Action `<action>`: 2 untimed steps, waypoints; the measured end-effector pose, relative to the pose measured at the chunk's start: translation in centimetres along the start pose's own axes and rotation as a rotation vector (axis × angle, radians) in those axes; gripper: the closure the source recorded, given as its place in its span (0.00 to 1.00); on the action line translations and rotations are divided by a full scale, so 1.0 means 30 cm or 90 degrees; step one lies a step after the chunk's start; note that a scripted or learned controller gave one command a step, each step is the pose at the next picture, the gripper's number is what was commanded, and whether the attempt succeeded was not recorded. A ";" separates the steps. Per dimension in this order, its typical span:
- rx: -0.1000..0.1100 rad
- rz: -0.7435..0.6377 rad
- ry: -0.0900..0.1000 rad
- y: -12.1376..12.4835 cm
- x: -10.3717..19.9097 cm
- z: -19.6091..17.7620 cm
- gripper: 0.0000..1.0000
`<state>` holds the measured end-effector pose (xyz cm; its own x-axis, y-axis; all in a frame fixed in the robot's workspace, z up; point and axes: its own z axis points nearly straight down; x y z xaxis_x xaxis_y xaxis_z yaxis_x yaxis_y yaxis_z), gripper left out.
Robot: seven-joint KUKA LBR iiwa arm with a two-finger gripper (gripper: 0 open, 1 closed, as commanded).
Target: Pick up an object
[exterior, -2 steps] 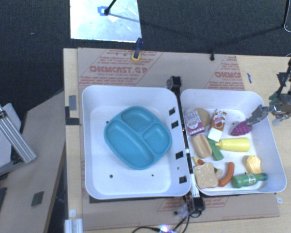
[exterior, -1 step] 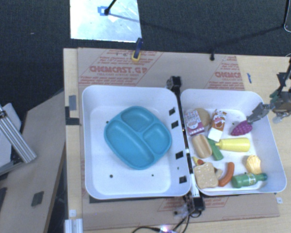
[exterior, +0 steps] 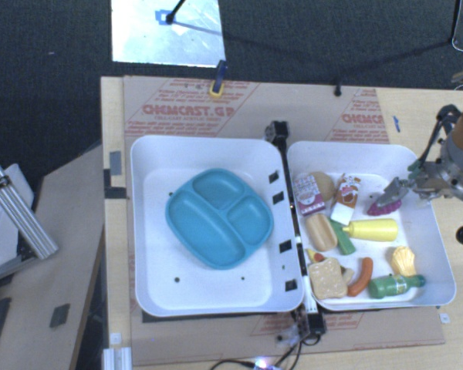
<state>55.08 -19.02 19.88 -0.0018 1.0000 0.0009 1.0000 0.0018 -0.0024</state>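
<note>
The right bin [exterior: 432,233] holds several toy foods: a red and white carton [exterior: 309,193], a brown and white packet [exterior: 347,191], a yellow mustard bottle [exterior: 374,229], a hot dog bun [exterior: 320,231], a slice of toast [exterior: 328,277], an orange sausage [exterior: 360,276], a green bottle [exterior: 393,285] and a yellow piece [exterior: 403,259]. My gripper [exterior: 391,193] reaches in from the right, low over the bin's upper right part. A small purple object [exterior: 383,204] sits right at its tip, just above the mustard bottle. Whether it is gripped or merely touched is unclear.
A blue divided plate [exterior: 218,216] lies in the left bin [exterior: 150,168]. A black divider rail [exterior: 285,206] runs between the bins. A yellow and blue clip [exterior: 217,83] sits on the cardboard behind them. A metal frame [exterior: 11,206] stands at the far left.
</note>
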 end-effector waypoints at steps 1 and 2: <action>0.001 0.000 0.000 0.028 -0.004 0.192 0.00; 0.000 0.001 0.000 0.028 -0.001 0.366 0.00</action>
<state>55.88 -19.04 8.89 -0.0010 1.0000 0.0014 1.0000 0.0010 -0.0027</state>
